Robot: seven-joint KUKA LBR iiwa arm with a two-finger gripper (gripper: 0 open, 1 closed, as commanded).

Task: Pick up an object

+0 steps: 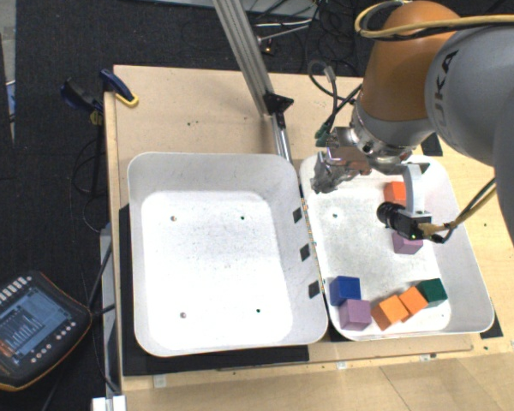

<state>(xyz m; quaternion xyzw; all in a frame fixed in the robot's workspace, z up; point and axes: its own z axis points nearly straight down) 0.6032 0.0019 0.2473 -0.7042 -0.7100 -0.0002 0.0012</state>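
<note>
Gripper (332,175) is hanging over the right bin's (463,229) upper left corner; whether anything is being pinched, I cannot tell. Colored blocks (385,302) are lying near the front.

Two bins side by side on a bench, blocks in the right one.

The left bin (154,229) and right bin (463,272) touch along their inner edges. Four blocks (385,302) cluster at the right bin's near edge; two more blocks (401,221) lie mid-bin toward its right wall, one behind the other. The gripper (330,174) hangs over the right bin's far left corner. A pendant (26,328) lies left of the bench, near the front.
</note>
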